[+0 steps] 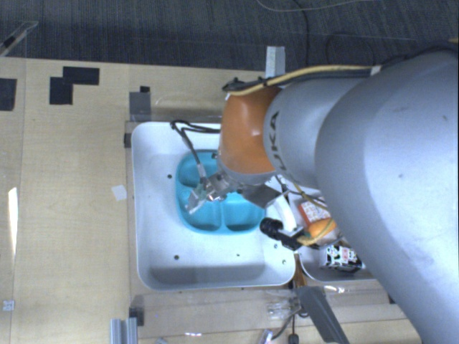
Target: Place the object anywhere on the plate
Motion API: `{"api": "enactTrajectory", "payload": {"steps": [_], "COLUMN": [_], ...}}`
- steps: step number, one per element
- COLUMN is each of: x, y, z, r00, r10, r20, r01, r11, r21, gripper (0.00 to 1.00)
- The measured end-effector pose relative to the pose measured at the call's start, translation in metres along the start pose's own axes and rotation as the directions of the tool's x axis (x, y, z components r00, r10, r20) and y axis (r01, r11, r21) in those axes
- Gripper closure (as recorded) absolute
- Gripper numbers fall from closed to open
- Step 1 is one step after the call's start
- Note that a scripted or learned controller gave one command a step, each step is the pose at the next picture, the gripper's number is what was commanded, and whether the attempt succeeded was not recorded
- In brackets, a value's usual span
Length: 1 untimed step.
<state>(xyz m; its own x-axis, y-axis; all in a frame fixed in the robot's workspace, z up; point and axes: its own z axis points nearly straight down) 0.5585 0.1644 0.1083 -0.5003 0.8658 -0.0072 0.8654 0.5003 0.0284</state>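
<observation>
A blue divided plate [237,217] lies in the left white bin [154,192], toward its right side. My gripper [202,195] hangs low over the plate's left compartments, close to its surface. Its metal tip is small and glinting, and I cannot make out anything held in it. The grey arm with its orange band [247,138] reaches in from the right and hides the plate's upper right part.
The arm covers most of the right bin [315,271]. At that bin's left edge I see an orange-yellow item [320,228], a red-and-white packet [313,211] and a black-and-white item [337,256]. The left bin's floor is bare near its front and left walls.
</observation>
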Motion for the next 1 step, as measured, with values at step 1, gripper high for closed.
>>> {"api": "enactTrajectory", "payload": {"steps": [1], "x": [0.0001], "y": [-0.0003], "z": [0.0003], "r00": [1.000], "r10": [0.000], "r20": [0.000], "r01": [0.000], "r11": [1.000], "r21": [0.001], "gripper": [0.00]}}
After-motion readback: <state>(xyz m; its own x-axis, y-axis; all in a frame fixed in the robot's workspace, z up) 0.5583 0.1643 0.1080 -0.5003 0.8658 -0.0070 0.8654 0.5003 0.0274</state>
